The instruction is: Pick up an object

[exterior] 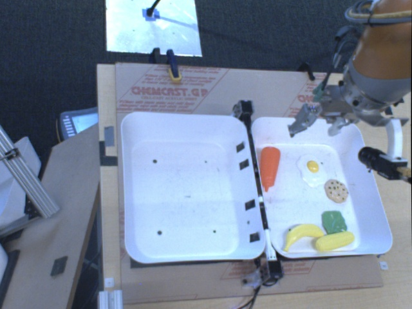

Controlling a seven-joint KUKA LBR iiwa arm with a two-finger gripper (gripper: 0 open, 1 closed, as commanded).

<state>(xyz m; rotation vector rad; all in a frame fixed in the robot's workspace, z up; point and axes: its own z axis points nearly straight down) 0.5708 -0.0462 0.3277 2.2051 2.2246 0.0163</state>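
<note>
Dark carpet surrounds desk (161,82) carrying two white bins; all objects lie in right bin (376,201). Carrot (269,167) lies at its left wall, beside fried egg (312,170); cookie (335,190), green piece (333,221), banana (302,235), yellow corn (335,241) toward near edge. Gripper (318,122) hovers above bin's far edge, fingers apparently spread apart, holding nothing. Best move: descend straight over carrot, straddling its narrow width.

a yellow clamp (174,69) grips the cardboard sheet (193,90) near a tablet (77,122).

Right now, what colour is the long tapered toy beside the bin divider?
Orange: the tapered toy carrot, clearest in the camera view.
</note>
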